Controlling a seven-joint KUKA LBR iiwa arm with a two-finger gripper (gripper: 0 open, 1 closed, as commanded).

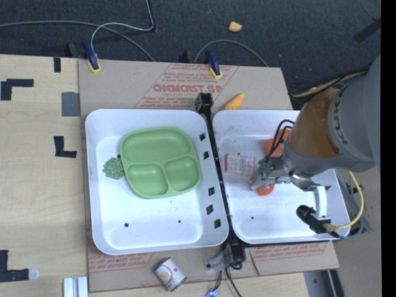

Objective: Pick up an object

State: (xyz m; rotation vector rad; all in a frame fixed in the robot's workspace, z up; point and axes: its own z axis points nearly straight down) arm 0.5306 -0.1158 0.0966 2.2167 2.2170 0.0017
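Observation:
My gripper (262, 179) is down inside the right bin (247, 228), near its middle. A small orange-red object (265, 189) lies right under the fingertips, touching them or between them; I cannot tell which. Another orange piece (273, 147) peeks out just behind the wrist. A clear packet with red print (238, 164) lies flat to the left of the gripper. The left bin (99, 221) holds a green divided plate (161, 161) and a small green knobbly ball (113, 167) at the plate's left edge.
An orange carrot-like piece (234, 101) lies on the cardboard behind the bins. A small can (169, 273) lies on the bench in front of them. Black clips join the two bins along the middle wall. Cables run behind the bench.

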